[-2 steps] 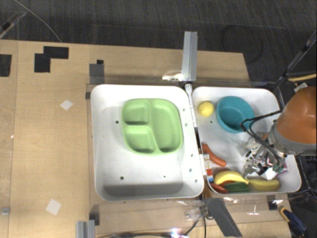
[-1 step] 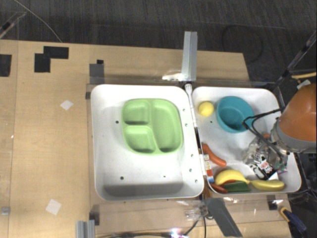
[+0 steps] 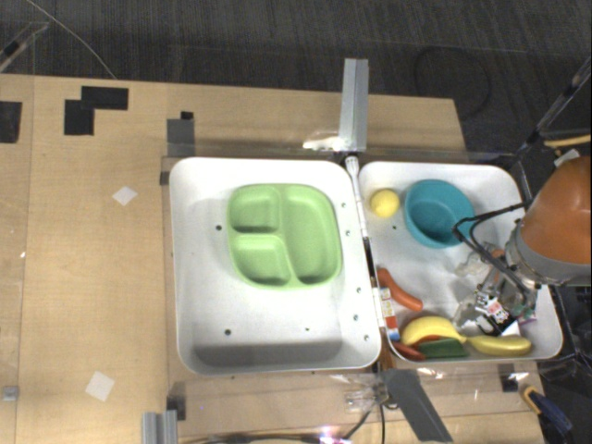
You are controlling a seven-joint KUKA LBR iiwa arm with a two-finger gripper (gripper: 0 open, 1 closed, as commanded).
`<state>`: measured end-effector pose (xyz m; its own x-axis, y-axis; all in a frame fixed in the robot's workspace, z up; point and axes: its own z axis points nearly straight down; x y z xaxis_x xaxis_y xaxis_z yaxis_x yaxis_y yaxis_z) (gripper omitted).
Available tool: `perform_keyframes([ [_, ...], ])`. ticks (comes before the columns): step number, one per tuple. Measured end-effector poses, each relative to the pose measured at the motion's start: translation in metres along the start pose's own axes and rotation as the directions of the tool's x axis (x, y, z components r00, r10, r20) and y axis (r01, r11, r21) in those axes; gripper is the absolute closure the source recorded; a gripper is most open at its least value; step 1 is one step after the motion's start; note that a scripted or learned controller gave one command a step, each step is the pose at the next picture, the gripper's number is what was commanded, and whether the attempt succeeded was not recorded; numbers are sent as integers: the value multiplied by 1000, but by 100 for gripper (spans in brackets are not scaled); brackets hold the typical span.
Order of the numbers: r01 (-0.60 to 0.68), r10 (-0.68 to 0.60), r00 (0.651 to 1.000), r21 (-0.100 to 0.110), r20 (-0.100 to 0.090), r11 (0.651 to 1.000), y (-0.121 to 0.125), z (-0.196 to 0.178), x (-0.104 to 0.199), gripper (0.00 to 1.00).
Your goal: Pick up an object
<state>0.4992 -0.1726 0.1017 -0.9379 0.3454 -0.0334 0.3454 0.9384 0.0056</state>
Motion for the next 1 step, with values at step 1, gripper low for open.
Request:
perform_keyframes([
  [1, 315, -315, 949, -1, -24, 949, 24, 17, -110, 0],
])
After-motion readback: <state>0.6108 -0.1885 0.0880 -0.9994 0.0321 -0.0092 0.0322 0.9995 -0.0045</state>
